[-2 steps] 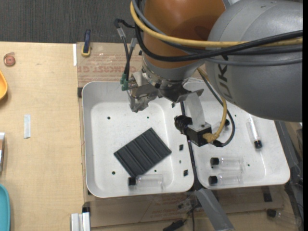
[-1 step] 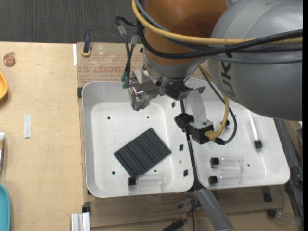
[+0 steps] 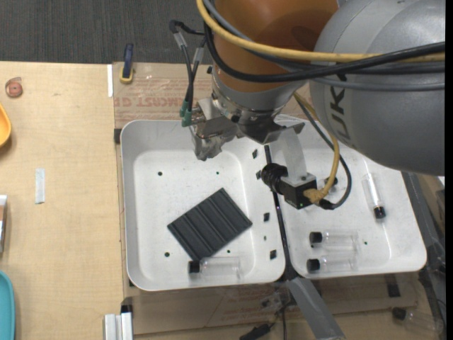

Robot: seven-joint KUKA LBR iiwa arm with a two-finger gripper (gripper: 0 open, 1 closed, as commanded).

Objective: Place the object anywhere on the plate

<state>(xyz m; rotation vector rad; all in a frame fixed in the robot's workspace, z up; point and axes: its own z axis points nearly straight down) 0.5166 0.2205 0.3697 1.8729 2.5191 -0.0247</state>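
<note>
A dark ribbed rectangular plate (image 3: 210, 223) lies at a slant on the floor of the left bin (image 3: 141, 211). Just in front of it, near the bin's front wall, lies a clear tube with a black cap (image 3: 216, 265), close to the plate's near corner. My gripper (image 3: 206, 146) hangs over the back of the left bin, well behind the plate and apart from it. The big grey and orange wrist above hides much of it. Nothing shows under its tip.
The right bin (image 3: 396, 253) holds three more clear black-capped tubes: two near its front left (image 3: 333, 241) (image 3: 333, 263) and one at the right (image 3: 373, 195). Yellow and black cables with a small black and yellow fitting (image 3: 297, 190) dangle over the divide between the bins.
</note>
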